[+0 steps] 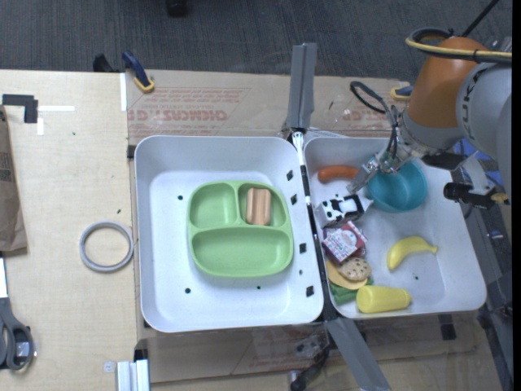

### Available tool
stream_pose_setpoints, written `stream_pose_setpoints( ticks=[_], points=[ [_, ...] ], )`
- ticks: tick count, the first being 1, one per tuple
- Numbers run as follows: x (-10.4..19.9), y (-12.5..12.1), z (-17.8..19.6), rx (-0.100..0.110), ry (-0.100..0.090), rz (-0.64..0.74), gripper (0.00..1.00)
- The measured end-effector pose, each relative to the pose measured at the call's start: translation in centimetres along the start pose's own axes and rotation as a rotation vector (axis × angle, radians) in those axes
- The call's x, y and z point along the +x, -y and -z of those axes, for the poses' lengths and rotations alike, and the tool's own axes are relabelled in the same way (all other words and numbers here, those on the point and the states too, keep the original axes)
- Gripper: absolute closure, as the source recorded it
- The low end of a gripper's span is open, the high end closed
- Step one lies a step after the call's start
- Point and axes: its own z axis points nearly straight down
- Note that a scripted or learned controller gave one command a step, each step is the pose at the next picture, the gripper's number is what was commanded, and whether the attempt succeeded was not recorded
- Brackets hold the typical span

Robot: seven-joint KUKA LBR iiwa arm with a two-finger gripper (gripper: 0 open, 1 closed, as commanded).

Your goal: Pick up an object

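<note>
While nothing is lifted yet, my fingers (pixel 376 169) hang low at the right bin's (pixel 456 300) far edge, beside the teal bowl (pixel 400 187); I cannot tell how they are set. Choices crowd close: an orange carrot (pixel 336 172), a black-and-white toy (pixel 339 208), a red packet (pixel 343 240), a cookie (pixel 352 270). Near the front edge lie a banana (pixel 410 250) and a yellow cylinder (pixel 382 299).

We log two bins side by side. In the left bin (pixel 155 218) sits a divided tray (pixel 236 255), a hot dog (pixel 258 206) in its 1 o'clock compartment. In the right bin (pixel 456 287): bowl (pixel 403 187) at 12 o'clock, banana (pixel 409 250) at centre, cup (pixel 381 299) at 6, cookie (pixel 352 270) toward 8.
</note>
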Motion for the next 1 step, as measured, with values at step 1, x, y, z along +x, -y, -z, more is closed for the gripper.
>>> stream_pose_setpoints(
  ticks=[1],
  points=[
    [-0.04,0.26,0.94,0.009,-0.007,-0.005,1.00]
  ],
)
